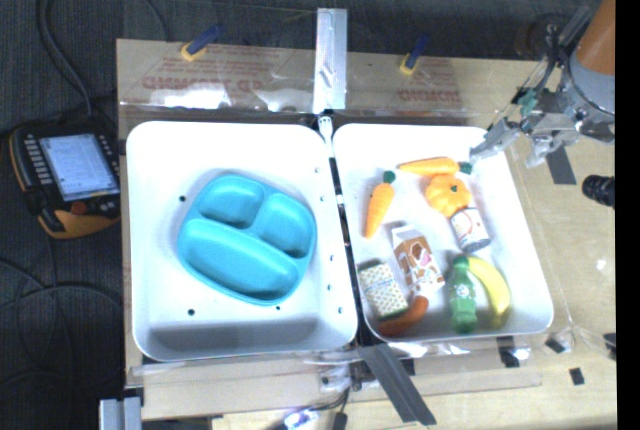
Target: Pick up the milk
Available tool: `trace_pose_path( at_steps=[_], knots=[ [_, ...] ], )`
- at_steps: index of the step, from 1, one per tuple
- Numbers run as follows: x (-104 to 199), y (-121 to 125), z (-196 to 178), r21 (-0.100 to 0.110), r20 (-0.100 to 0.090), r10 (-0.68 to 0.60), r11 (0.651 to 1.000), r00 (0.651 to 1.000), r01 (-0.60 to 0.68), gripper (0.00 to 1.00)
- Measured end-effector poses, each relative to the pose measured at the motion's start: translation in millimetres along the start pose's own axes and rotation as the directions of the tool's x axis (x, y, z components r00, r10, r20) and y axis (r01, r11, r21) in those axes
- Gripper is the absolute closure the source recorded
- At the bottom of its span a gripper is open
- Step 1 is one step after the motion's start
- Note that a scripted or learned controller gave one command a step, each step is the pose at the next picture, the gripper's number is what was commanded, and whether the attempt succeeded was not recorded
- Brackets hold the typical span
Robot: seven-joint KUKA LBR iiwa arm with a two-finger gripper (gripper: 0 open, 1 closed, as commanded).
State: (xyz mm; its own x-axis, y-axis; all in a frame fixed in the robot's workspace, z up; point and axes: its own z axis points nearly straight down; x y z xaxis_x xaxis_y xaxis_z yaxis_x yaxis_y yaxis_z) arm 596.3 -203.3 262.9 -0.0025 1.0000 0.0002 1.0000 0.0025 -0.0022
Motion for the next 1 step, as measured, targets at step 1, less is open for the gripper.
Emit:
trace_pose_path(
  at_steps=[1],
  knots=[
    [56.3, -107.1, 53.5, 0.002, 0.000, 0.012, 1.000, 1.000, -0.012, 0.00]
  ],
)
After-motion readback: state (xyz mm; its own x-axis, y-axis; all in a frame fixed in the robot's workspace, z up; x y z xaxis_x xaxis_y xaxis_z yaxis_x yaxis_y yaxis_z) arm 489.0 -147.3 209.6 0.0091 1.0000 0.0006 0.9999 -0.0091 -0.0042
